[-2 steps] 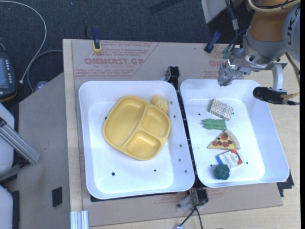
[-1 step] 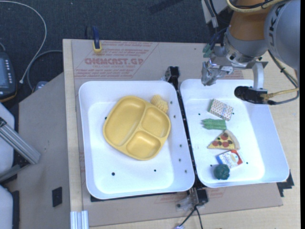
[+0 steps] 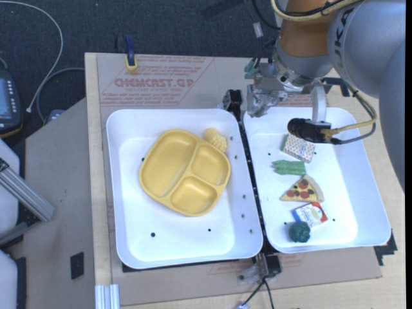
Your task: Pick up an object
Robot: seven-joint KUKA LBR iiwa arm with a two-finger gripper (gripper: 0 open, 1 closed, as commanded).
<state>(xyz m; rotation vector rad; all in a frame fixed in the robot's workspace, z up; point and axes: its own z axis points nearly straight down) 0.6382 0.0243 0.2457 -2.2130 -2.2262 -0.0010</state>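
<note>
Over at the top of the right bin (image 3: 376, 192), the arm (image 3: 335, 24) comes in from the upper right, grey body with that orange band sitting just above the wrist, and bends down so the gripper (image 3: 257, 105) hangs around the bin's back left corner, right by the divider between the two bins. It's pretty much pointing straight down. Can't tell how the business end is set from this angle, too dark and cluttered up there.

Stuff to grab is all lying in the right bin, apart from the gripper: a speckled white packet (image 3: 299, 148) near the back, a green bean pod (image 3: 289, 167) just below it, a toy pizza slice (image 3: 302, 190), a small red and blue packet (image 3: 309, 214), and a dark green ball (image 3: 299, 232) at the front.

Left bin (image 3: 122, 172) has a yellow divided plate (image 3: 185, 171) with a yellow corn piece (image 3: 215, 138) touching its back edge.
</note>
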